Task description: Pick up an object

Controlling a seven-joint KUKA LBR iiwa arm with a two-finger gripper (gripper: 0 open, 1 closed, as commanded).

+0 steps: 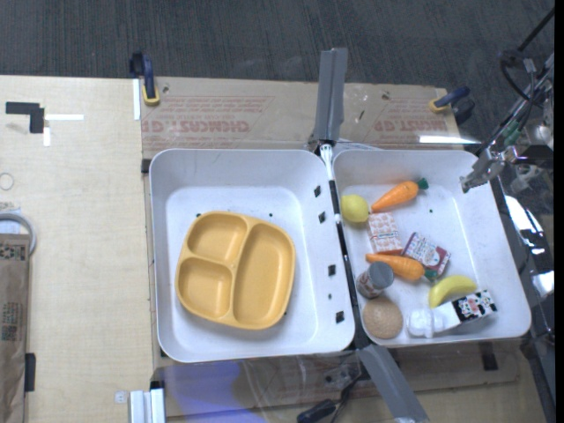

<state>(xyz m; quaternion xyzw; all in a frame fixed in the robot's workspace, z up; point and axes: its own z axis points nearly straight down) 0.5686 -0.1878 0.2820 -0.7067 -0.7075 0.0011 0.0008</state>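
Note:
The right bin (pixel 483 227) holds several toy foods. A yellow lemon (pixel 354 208) lies beside an orange carrot (pixel 395 196) at the back. A second carrot (pixel 397 265) lies mid-bin between two red-and-white packets (pixel 384 233). Nearer the front are a banana (pixel 451 289), a small can (pixel 377 278), a brown round cookie (pixel 383 318) and a cow-patterned carton (pixel 474 307). My gripper (pixel 493 161) hangs at the right bin's far right corner, over the rim and apart from all the objects. It has nothing in it.
A yellow divided plate (pixel 233 270) lies in the left bin (pixel 167 236). A grey post (pixel 330 95) stands behind the divider between the bins. Cables and metal parts crowd the right edge (pixel 529 104).

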